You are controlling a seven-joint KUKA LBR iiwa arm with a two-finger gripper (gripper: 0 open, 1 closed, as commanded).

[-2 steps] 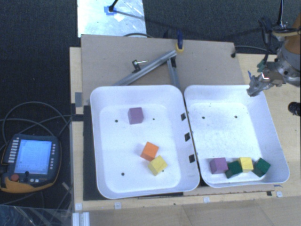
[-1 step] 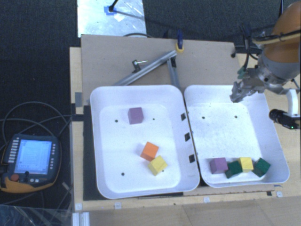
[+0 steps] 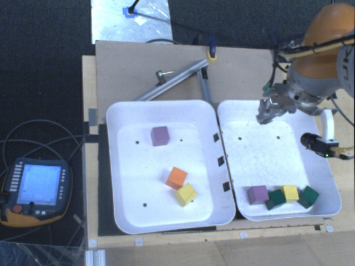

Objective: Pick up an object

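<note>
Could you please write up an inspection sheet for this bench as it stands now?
Surface: bench bearing a left bin and a right bin side by side.
Job's things: left bin holds a purple cube, an orange cube and a yellow cube touching it; right bin holds a row along its near edge: purple block, green block, yellow block, second green block.
Clutter: metal bars behind the bins.
Gripper: gripper above the right bin's far edge, nothing seen in it.
Cables: cable looped by the pendant.
Surroundings: teach pendant on dark floor; foil sheet.
</note>
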